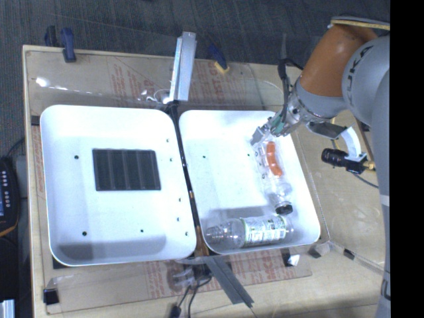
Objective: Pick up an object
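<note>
My gripper [264, 135] hangs over the far right part of the right bin [218, 131]. It is just above the far end of a clear bottle with an orange label [272, 167]. That bottle lies along the bin's right wall, its black cap toward the front. A second clear bottle with a white and green label [248, 231] lies on its side along the bin's front wall. A dark grey ribbed slab [126, 169] lies flat in the middle of the left bin [66, 131].
A metal bar [183, 65] stands at the back where the two bins meet. Blue clamps [67, 42] hold the bench's far edge. The grey arm with its orange band [331, 65] comes in from the upper right.
</note>
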`<action>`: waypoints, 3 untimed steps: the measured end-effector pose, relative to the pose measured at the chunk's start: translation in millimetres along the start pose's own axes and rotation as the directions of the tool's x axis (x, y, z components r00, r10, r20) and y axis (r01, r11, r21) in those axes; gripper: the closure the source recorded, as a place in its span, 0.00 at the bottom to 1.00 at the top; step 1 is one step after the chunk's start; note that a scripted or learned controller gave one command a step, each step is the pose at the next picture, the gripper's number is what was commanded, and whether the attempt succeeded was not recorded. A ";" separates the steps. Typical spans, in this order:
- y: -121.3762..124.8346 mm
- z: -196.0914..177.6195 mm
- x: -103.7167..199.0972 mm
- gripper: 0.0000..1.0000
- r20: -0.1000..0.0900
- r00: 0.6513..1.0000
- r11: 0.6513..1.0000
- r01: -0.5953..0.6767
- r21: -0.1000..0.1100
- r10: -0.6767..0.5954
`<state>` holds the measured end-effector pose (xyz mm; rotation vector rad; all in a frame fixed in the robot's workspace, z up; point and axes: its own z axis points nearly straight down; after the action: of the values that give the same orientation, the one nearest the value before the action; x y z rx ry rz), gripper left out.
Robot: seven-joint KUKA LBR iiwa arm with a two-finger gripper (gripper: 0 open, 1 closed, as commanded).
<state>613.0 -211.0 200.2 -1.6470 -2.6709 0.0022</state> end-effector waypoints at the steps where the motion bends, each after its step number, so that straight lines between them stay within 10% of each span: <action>1: 0.0 0.2 0.1 0.00 0.000 1.000 1.000 0.001 0.000 -0.001; 2: 35.5 109.5 -16.0 0.00 0.000 1.000 1.000 -0.023 0.000 0.023; 3: 33.4 108.3 3.9 0.00 -0.001 0.999 0.999 0.035 0.000 -0.035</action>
<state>640.7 -192.5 91.8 -1.5993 -2.6991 0.0013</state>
